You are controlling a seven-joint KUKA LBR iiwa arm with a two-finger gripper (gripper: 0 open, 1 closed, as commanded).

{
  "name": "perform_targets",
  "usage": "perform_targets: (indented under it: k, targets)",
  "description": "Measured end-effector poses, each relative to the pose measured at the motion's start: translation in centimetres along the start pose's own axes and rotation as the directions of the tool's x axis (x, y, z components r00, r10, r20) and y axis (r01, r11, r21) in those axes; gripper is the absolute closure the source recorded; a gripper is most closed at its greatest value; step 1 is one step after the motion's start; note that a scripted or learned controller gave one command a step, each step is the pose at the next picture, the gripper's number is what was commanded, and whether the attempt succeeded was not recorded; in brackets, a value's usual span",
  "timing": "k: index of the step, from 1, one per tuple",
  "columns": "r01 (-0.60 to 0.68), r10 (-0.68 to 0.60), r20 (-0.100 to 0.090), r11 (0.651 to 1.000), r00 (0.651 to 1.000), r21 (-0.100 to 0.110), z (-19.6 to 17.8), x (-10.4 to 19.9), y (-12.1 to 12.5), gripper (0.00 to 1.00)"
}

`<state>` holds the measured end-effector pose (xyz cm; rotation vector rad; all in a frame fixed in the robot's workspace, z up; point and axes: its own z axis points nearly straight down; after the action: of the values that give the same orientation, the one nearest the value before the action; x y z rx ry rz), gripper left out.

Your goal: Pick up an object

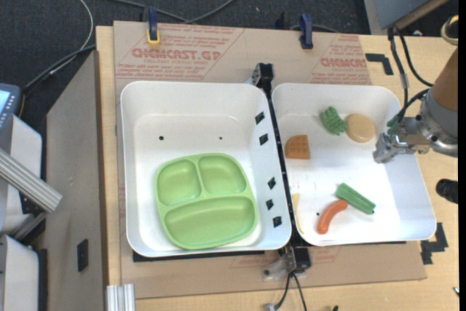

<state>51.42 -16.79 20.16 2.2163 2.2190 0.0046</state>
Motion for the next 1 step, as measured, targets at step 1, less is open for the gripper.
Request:
perform_targets:
  k: [1]
  targets:
    - [0.001,-0.001,0.0,1.0,1.0,-0.001,-5.26,0.29,-0.78,1.0]
